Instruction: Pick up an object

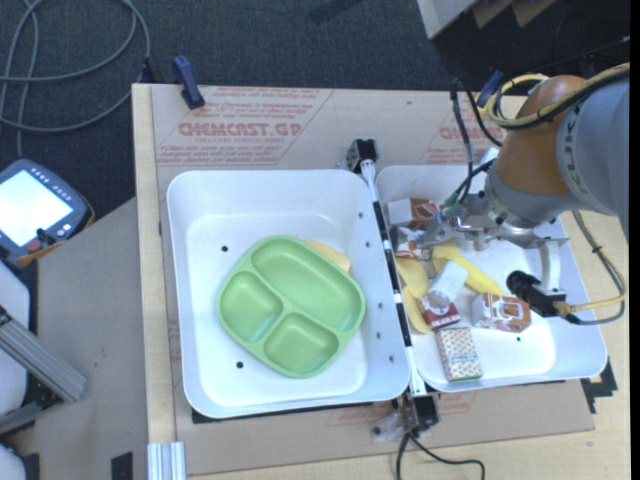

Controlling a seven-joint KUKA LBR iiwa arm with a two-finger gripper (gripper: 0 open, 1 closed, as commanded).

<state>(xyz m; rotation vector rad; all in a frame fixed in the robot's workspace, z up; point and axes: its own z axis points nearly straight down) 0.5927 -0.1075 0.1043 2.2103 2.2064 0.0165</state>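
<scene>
Yellow banana (470,273), seemingly curved, lies amid small packets (458,353).

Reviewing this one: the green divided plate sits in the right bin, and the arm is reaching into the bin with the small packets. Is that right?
Not quite. The green divided plate sits in the left bin, not the right one. The rest holds: the arm is reaching into the right bin, where the small packets lie. The camera view shows this.

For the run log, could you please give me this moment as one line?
arm: over right bin | end effector: low among packets | grasp: none visible | left bin: green tray
</scene>
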